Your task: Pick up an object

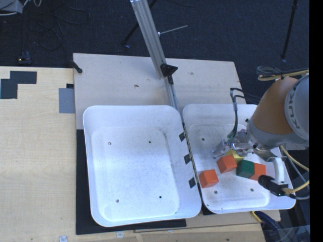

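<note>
In the right bin (237, 198) lie several small blocks. One orange cube (208, 178) sits alone near the bin's left wall. A second orange block (227, 163) lies right under my gripper (229, 148), with a bit of yellow block (237, 157) beside it. A green block (246, 169) rests against a third orange block (259, 170) to the right. The gripper hangs low over the cluster, at the top edge of the second orange block; whether it touches the block is unclear. The grey arm with its orange band (270, 112) covers the bin's right part.
The left bin (101, 135) stands beside the right one, with black clips (187, 159) along the shared wall. A slanted aluminium rail (151, 39) rises behind the bins. Cables and a black plug (272, 185) hang at the right bin's front right corner.
</note>
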### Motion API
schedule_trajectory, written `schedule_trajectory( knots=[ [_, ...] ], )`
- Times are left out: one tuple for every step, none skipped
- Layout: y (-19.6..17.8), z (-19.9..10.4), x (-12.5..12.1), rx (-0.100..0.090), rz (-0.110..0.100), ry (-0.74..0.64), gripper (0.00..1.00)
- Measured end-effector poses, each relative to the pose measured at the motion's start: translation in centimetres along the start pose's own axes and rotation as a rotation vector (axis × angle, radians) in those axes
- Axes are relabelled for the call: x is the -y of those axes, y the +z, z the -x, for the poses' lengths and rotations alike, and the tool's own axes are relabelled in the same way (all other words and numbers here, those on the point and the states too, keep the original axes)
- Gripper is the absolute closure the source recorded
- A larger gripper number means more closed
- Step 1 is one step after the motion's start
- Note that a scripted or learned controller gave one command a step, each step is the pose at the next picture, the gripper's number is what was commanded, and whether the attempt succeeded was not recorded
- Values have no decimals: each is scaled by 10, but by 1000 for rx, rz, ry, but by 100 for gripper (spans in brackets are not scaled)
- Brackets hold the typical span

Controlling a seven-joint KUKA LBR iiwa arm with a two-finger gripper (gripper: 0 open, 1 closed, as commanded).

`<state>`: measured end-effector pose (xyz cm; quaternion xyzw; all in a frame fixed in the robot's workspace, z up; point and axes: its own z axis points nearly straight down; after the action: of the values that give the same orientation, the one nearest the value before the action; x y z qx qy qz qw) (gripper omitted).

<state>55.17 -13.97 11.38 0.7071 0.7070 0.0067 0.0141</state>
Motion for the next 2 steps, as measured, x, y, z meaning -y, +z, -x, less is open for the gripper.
schedule_trajectory(
  knots=[
    [1,-1,-1,-1,0,-3,0],
    [0,-8,4,5,2,0,0]
  ],
)
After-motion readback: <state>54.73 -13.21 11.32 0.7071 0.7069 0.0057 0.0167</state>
